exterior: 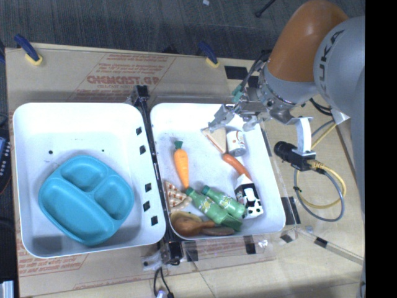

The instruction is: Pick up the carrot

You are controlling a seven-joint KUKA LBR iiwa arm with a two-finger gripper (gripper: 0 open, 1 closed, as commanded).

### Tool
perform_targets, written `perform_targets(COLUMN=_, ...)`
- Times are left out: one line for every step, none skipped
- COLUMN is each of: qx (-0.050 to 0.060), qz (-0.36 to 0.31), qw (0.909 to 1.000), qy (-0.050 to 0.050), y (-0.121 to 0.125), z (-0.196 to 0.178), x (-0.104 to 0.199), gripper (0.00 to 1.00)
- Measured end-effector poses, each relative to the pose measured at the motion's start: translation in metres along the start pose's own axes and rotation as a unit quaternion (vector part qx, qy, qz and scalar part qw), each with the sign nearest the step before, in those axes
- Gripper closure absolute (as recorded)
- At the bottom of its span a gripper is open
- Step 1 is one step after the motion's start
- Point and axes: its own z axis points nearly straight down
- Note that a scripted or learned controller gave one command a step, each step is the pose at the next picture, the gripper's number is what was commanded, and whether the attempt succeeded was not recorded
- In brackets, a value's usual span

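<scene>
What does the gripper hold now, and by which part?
Nothing: the gripper hovers open above the right bin, and the carrot lies apart from it.

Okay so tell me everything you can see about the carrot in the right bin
The carrot is a small toy-looking one, seemingly plastic: smooth orange body with a short green top. It lies flat on the floor of the right bin, near its left wall, green end pointing toward the far side, tip toward the clutter at the near end. Its tip ends at or just short of a waffle-patterned piece. The gripper is apart from it, up to the right.
</scene>
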Motion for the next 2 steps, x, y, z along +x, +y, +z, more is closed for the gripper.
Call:
perform_targets(qx=0.007, qz=0.069, qw=0.9976, qy=0.001, y=-0.014, z=0.118, x=0.033, gripper=0.0)
perform_targets(qx=0.004, qz=0.163, qw=0.9865, qy=0.001, y=-0.024, z=0.182, x=0.028, gripper=0.0)
